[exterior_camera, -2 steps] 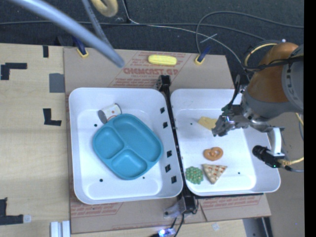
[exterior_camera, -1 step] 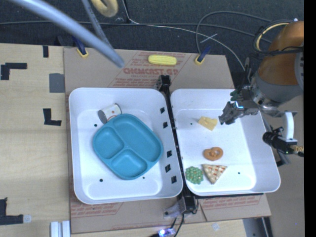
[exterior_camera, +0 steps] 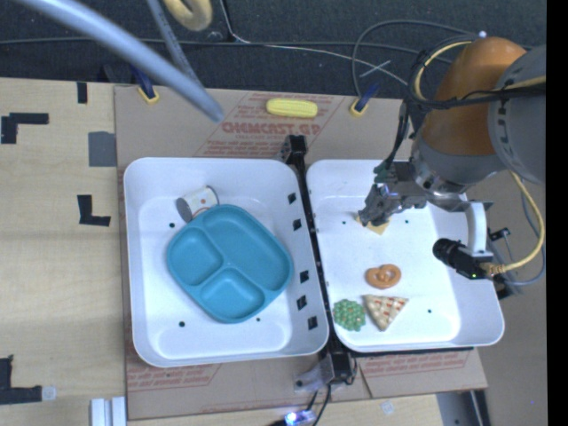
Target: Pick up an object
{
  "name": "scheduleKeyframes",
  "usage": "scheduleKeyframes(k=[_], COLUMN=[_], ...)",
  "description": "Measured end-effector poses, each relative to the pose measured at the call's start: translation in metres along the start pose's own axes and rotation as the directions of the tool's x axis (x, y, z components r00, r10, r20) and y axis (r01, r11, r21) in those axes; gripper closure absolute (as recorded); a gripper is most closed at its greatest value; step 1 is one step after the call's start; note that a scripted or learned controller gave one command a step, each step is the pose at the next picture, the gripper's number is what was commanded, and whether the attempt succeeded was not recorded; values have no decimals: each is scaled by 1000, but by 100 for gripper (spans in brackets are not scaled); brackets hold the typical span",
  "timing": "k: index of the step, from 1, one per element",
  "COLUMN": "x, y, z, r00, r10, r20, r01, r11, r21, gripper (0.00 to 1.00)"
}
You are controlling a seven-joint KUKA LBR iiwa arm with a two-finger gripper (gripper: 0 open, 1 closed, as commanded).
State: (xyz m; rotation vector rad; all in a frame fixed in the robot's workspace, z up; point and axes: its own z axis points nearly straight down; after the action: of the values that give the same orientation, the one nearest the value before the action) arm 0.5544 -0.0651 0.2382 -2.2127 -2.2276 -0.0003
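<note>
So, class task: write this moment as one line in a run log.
gripper low in right bin, at small yellow piece | grasp unclear | pretzel, green piece, wedge lie nearer | blue tray in left bin

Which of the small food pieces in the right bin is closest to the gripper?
The small pale yellow piece, directly at the gripper. The brown pretzel, green cluster and triangular slice lie farther toward the bin's near edge.
</note>
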Motion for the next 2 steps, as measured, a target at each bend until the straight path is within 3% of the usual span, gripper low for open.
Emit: scheduleKeyframes(k=[2], x=[103], y=[30], z=[9], r00=[1000], r10=[0], r20=[0], r01=[0], r11=[1000], r21=[-1], gripper=[100])
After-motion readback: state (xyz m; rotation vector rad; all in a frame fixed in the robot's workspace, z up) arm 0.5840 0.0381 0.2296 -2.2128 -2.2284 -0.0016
